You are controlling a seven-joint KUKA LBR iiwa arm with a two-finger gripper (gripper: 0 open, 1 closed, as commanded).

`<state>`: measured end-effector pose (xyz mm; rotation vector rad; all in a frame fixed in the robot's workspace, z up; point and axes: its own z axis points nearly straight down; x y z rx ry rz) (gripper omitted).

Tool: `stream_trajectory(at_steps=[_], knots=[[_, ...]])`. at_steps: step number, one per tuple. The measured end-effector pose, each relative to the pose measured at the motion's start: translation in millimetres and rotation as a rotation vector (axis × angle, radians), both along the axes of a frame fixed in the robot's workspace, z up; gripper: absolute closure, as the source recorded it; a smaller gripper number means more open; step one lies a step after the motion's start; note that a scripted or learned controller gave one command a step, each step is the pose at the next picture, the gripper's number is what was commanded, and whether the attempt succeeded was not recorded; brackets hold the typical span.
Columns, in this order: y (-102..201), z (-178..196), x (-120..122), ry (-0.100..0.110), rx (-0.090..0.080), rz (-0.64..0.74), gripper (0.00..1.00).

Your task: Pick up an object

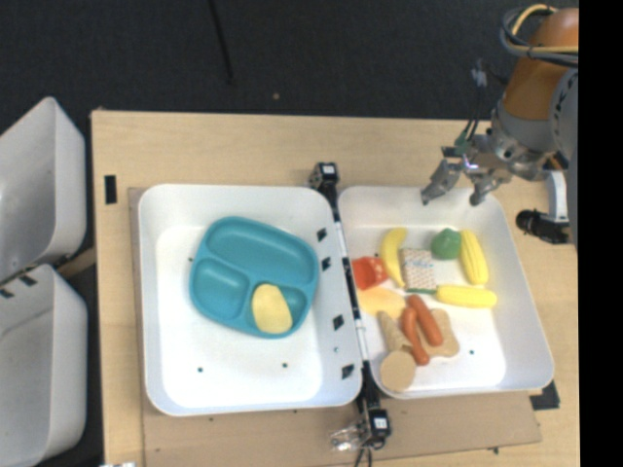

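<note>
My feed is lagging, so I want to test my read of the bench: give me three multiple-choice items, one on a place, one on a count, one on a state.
1. Where is the yellow oval toy food piece?
A. On the teal divided plastic plate
B. In the right white bin
C. On the wooden bench top

2. How many plates lie in the left white bin?
A. None
B. One
C. Three

3. What state is the gripper in?
A. Clamped on the green round toy
B. Fingers spread, nothing between them
C. Pressed on the plate

Key: 1 A, the piece lies in a plate compartment. 2 B, one teal plate. 3 B, it hangs above the right bin's far edge.
</note>
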<state>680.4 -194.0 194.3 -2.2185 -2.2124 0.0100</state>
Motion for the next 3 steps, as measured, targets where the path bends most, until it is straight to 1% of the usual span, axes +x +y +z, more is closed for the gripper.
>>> stream_trajectory(at_steps=[1,2,3], knots=[[0.5,6.8,2.4,-0.01,-0.002,0.002,0.0],[-2.5,-57.2,1.3,-0.006,-0.002,0.003,0.0],[-3.1,-96.2,0.7,-0.008,-0.003,0.006,0.0]])
